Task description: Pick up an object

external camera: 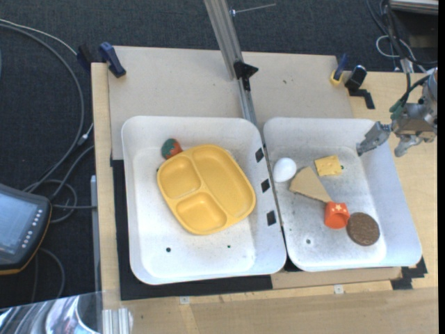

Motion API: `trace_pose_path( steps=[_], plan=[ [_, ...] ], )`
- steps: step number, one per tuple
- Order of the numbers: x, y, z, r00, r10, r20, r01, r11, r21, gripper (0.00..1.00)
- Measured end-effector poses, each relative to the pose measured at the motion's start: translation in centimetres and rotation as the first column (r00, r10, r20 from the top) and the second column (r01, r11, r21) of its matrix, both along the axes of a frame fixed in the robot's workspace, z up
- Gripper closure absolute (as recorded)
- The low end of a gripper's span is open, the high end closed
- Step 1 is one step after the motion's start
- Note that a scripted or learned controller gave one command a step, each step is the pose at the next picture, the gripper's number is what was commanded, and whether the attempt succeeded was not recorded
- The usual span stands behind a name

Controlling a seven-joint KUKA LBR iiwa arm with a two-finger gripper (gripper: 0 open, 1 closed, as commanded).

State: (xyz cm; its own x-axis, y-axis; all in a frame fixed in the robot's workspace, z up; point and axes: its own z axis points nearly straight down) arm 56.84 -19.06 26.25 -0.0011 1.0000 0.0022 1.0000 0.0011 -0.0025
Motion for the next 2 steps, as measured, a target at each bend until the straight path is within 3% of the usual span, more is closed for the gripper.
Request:
trace_pose_path(
  steps=[1, 2],
  plan=[
    [0.0, 0.0, 0.0, 1.0, 0.0, 0.0, 0.0, 1.0, 0.0, 0.0],
    [0.0, 0.4, -6.3, 1.0, 0.0, -0.006, 0.0, 1.0, 0.001, 0.0]
  ],
)
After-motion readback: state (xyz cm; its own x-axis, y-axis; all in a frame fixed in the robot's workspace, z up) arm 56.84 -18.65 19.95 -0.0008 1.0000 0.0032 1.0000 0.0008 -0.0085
